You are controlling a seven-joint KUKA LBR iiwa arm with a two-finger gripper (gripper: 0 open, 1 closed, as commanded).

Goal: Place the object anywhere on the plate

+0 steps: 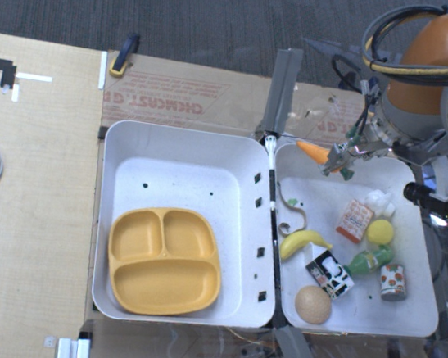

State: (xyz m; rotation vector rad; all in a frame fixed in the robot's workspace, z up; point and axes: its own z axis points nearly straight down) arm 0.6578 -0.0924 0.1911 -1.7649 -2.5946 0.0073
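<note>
A yellow three-compartment plate [164,261] lies in the left bin [113,200], toward its front left. Over the back edge of the right bin [424,318] my gripper [337,165] is shut on an orange toy carrot [312,152]. The carrot sticks out to the left of the fingers, and a bit of green shows on their right side. It hangs just right of the divider between the bins, well away from the plate.
The right bin holds a banana [306,242], a brown egg-shaped object [314,304], a black-and-white carton [331,273], a green bottle [371,259], a yellow ball [379,231], a red-and-white box [355,220] and a small can [393,282].
</note>
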